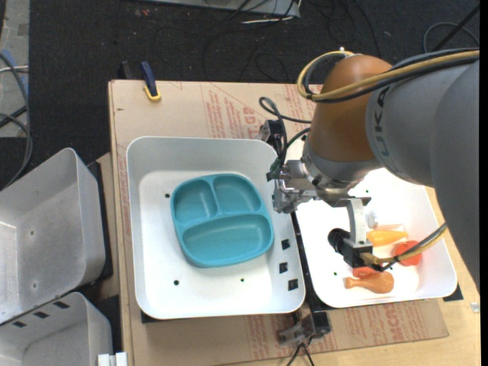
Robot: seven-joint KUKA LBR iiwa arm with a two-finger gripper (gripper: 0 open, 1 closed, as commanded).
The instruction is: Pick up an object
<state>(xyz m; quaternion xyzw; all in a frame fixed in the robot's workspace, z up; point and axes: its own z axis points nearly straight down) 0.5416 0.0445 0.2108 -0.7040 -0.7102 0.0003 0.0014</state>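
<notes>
While the grey arm point(427, 105) reaches in from the right, its orange band point(347, 105) bulges over the back of the right bin point(423, 212) and the wrist points steeply down. The gripper point(285, 195) sits low, right at the seam where the two white bins meet, over the right wall of the left bin point(141, 204). Open or closed? Cannot tell from up here, since the wrist body covers the tip.

On to the objects. First up, the teal divided plate point(221, 219), lying flat in the middle of the left bin, with two small compartments toward the back and one large one toward the front. Its right rim is just beside the gripper, on the gripper's left, and I cannot tell whether they touch.

Over in the right bin, three small pieces cluster near the front right: a yellow-orange piece point(387, 236), a red piece point(410, 255) just in front of it, and an orange drumstick-shaped toy point(371, 282) nearest the front wall. All three lie to the right of the gripper and nearer the front, apart from it. Both bins rest on a cardboard sheet point(198, 101).
</notes>
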